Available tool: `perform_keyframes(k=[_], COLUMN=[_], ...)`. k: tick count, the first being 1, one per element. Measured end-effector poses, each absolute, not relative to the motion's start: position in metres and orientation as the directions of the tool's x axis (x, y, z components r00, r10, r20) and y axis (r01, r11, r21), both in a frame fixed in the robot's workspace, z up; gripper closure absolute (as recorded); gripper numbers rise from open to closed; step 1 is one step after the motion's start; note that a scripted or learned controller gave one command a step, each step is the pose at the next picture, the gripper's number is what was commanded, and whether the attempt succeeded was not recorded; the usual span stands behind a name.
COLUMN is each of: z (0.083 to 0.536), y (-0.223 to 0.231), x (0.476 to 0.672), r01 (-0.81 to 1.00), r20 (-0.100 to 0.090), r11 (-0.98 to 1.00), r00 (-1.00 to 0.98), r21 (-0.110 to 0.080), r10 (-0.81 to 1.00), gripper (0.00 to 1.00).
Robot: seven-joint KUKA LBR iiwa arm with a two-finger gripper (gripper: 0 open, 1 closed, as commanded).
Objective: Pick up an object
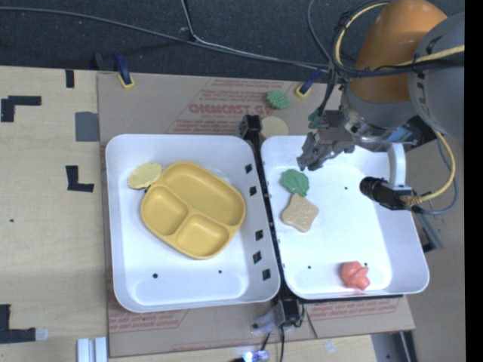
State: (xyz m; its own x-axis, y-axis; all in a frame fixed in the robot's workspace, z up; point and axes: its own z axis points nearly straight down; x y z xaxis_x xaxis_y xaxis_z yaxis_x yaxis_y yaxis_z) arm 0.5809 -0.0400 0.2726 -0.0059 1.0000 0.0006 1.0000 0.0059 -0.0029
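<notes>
My gripper (309, 161) hangs over the upper left part of the right bin (392, 240), its dark fingers pointing down and left. Just below its tips lies a green leaf-shaped piece (294, 181), and nothing shows between the fingers. A tan cracker-like piece (299, 215) lies right under the green one. A pink-red lumpy object (355, 275) rests near the bin's lower right corner.
The left bin (128, 262) holds a yellow divided tray (192, 210) and a pale yellow piece (144, 175) at its upper left. A small green object (277, 99) lies on the cardboard behind the bins. Cables loop above the arm.
</notes>
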Motion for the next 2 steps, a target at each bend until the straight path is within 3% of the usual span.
perform_keyframes(k=[2], z=[0.245], y=[0.057], x=[0.581], r01=[1.000], r20=[0.000], r11=[0.004], r00=[-0.004], r21=[-0.004], r10=[1.000], gripper=[1.00])
